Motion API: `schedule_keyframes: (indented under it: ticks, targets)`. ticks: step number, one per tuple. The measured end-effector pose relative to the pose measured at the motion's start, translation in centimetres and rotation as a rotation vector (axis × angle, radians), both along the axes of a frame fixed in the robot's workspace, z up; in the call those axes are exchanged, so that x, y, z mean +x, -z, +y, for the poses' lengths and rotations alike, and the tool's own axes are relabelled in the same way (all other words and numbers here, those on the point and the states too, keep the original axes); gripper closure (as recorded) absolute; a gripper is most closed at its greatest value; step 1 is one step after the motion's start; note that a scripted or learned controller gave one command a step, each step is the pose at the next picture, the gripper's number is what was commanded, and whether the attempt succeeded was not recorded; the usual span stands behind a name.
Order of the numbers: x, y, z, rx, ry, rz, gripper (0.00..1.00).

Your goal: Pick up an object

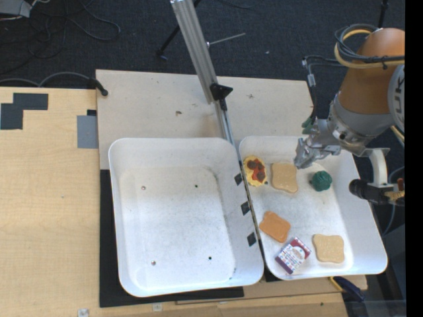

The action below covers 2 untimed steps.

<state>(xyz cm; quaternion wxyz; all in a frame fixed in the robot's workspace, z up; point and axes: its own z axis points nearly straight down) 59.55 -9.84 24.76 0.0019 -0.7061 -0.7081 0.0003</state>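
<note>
The right bin (370, 259) holds several small items: a yellow and red pizza-like piece (255, 170), a tan bread slice (285, 177), a dark green ball (321, 181), an orange wedge (274, 226), a red and white packet (293, 255) and a second tan slice (329, 247). My gripper (305, 156) hangs over the bin's far part, just above and between the first bread slice and the green ball. Nothing shows between its fingers.
The left bin (125, 243) lies beside the right one, with small black clips (245, 207) along their shared edge. A slanted aluminium bar (198, 51) rises behind the bins. A wooden board (46, 197) lies to the left.
</note>
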Motion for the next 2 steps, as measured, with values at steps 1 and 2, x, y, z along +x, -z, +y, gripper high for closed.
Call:
schedule_keyframes:
  ticks: [1, 2]
  targets:
    - [-1.2, -0.4, 5.6, 0.001, -0.001, 0.001, 1.00]
    - [-2.5, -0.4, 9.9, 0.000, -0.001, 0.002, 1.00]
